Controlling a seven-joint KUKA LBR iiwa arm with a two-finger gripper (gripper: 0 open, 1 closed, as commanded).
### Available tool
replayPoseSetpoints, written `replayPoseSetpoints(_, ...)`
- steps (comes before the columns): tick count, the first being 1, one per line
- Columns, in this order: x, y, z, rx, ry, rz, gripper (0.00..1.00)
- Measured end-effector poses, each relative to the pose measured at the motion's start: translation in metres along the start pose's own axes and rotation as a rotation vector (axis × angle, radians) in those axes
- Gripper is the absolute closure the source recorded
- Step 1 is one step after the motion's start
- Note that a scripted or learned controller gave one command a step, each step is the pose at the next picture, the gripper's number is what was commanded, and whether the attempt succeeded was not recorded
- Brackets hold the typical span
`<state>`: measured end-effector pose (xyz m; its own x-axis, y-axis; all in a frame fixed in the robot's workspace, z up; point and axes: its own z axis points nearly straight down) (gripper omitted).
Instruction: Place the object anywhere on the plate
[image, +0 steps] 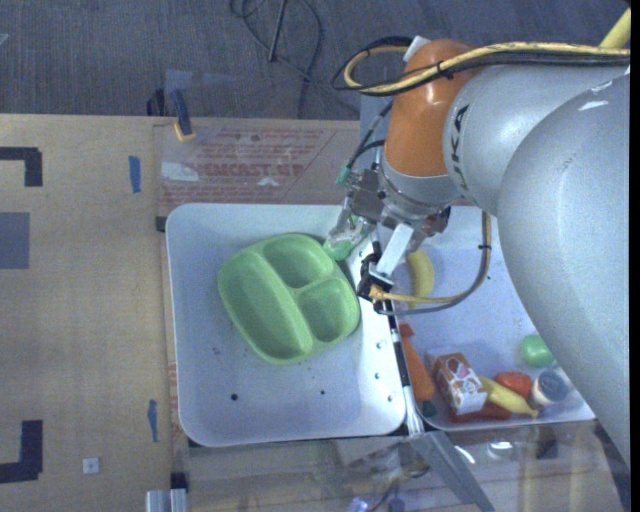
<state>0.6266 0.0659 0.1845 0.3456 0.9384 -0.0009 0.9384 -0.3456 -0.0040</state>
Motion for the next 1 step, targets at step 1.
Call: replayPoseSetpoints(1, 0.0473, -0.0152, 0.0337, 0.001, 0.0, 0.122, 0.0)
